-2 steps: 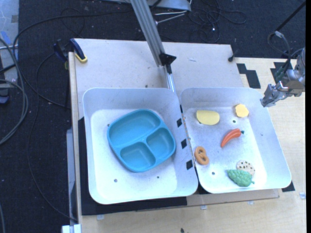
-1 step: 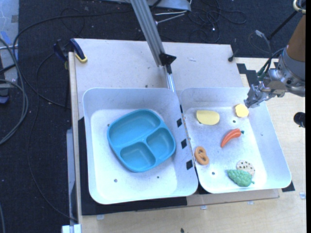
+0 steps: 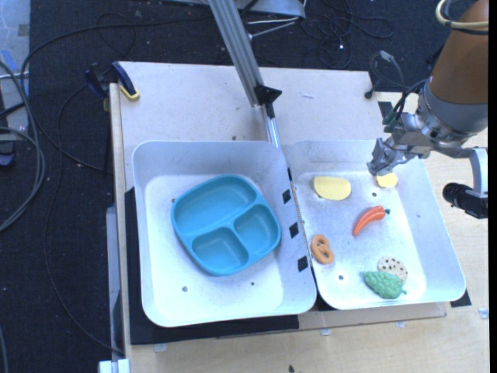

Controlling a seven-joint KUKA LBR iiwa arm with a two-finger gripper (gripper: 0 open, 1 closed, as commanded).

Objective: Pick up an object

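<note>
Small yellow piece (image 3: 387, 180) lies on right bin (image 3: 435, 231) floor at its back, gripper (image 3: 381, 165) low and just over it, finger state can't tell, nothing visibly held, so grasp and lift look not yet done.

One fixed camera looks down at a slant from above the bench (image 3: 194, 92), both white bins (image 3: 155, 208) mid-frame, arm (image 3: 458, 61) upper right.

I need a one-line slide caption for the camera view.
Gripper hovers at small yellow piece in right bin.
</note>
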